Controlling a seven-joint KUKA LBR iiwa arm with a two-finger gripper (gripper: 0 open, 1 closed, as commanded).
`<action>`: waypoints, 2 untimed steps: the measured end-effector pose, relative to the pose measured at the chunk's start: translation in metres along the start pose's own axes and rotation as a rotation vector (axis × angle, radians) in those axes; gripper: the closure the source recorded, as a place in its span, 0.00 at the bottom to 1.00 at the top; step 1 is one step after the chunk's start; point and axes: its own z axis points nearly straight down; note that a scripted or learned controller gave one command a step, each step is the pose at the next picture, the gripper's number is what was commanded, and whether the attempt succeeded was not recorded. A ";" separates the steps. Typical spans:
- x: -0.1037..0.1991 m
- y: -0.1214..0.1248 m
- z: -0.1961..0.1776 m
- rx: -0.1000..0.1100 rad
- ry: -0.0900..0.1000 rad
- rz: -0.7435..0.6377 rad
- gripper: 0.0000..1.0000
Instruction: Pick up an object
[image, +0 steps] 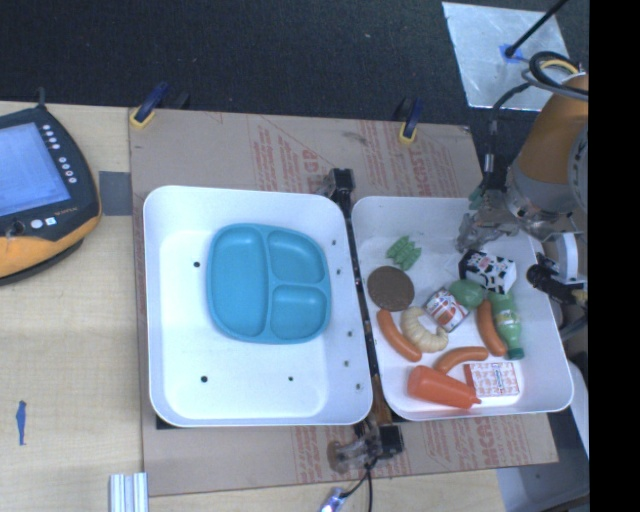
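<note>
- Nothing lifted yet: the claw (482, 226) hangs over the right bin's (560, 400) far side, near the cow toy (487, 270).
- I cannot tell its state.
- Grasping and lifting remain.

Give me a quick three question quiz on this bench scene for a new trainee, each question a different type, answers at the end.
1. True or false: the blue divided plate lies in the left bin.
2. Multiple choice: which item sits nearest the right bin's front edge? A) green block B) orange carrot C) cow-patterned toy
3. Fill in: the brown disc lies just below the green ____.

Key
1. True
2. B
3. block

The pincer is above the right bin's far corner, close to the cow-patterned toy.
</note>
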 end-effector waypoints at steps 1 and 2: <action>0.000 0.000 0.000 0.001 0.000 0.000 0.00; -0.001 0.000 -0.011 0.000 -0.001 -0.002 1.00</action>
